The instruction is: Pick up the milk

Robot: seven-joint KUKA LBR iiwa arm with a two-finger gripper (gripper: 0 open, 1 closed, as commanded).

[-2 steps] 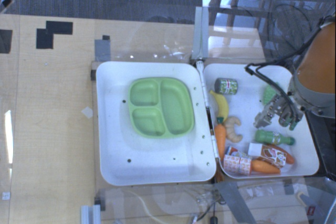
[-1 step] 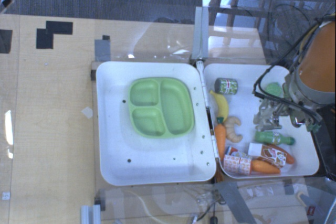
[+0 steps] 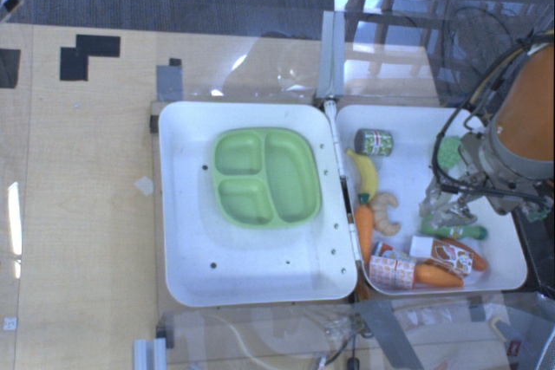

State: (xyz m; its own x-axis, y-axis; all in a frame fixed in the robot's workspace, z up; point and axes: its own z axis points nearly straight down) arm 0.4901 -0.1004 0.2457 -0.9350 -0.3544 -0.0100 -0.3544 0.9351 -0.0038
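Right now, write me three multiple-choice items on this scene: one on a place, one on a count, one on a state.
1. Where is the green plate?
A. left bin
B. right bin
C. on the bench

2. How many compartments does the plate have?
A. two
B. three
C. five

3. How does the green can rest?
A. upright
B. on its side
C. on the plate

Key: 1 A, it sits in the left bin. 2 B, two small wells beside one long one. 3 B, its round end faces sideways, above the banana in the right bin.

Milk carton (image 3: pixel 457 255), apparently lying flat, right bin's near-right corner
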